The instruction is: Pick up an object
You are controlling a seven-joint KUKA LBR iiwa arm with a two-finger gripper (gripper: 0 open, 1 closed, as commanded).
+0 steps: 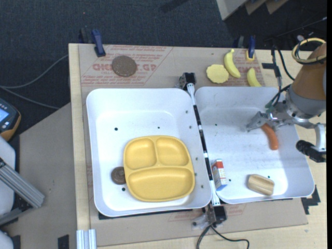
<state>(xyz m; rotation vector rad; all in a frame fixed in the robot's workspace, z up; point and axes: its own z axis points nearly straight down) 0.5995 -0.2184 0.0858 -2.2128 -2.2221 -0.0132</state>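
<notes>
In the right bin an orange sausage-shaped piece lies tilted near the far right. My gripper hangs right over its upper end, touching or nearly touching it. Whether the piece is gripped is unclear, and it looks to be resting on the bin floor. A tan bread roll lies near the bin's front right, and a small red and white box sits by the front left wall.
The left bin holds a yellow divided plate and a brown cookie beside it. On the board behind the bins lie a brown disc, a yellow slice and two bananas.
</notes>
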